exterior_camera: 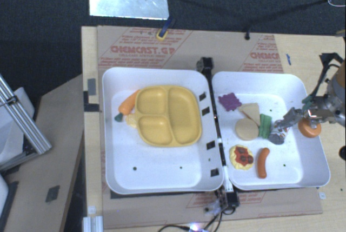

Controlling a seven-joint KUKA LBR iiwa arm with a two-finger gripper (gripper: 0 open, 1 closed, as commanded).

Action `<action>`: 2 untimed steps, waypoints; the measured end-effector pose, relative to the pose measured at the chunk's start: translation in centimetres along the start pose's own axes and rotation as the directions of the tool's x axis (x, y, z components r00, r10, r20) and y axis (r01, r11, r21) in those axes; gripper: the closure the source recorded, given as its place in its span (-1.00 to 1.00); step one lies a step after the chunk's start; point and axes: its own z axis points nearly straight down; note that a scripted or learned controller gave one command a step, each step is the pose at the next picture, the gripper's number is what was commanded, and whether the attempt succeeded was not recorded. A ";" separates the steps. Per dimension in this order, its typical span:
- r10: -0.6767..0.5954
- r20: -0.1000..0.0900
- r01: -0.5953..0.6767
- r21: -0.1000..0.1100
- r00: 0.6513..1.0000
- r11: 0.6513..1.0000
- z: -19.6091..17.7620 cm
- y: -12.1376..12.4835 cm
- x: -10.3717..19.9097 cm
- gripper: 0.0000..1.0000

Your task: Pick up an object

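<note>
the bench (65,117) carries a sheet of brown printed cardboard (184,44), and on that sit two shallow white bins side by side, joined along a dark hinge strip. the left bin (124,171) holds a big yellow divided plate (165,116) with three compartments, lying a little left of the bin's centre; a toy carrot (127,103) rests against the plate's far-left rim, its green top pointing toward the near left. the right bin (303,171) holds the small play-food pieces. the arm reaches in from the right – its grey wrist (324,104) sits over the bin's right wall, with an orange round part (309,128) just below it. the gripper (277,131) hangs low over the middle of the right bin, just right of a green piece (264,125) and above a grey rounded bit; whether its fingers are spread or closed cannot be told at this size, and nothing is seen between them. left of the green piece lie a round tan disc (247,129) and, touching it on the far side, a pale wedge (251,112). a purple piece (230,101) lies at the far left of this bin. nearer the front sit a small pizza-like round with red topping (243,156) and – just to its right – a red sausage (262,162), lying nearly upright in the view.
</note>
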 end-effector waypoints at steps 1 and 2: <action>-0.003 0.003 0.003 -0.011 1.000 1.000 -0.5 0.2 0.0 -1.00; -0.002 0.001 0.002 -0.006 1.000 1.000 5.6 0.8 -0.1 -1.00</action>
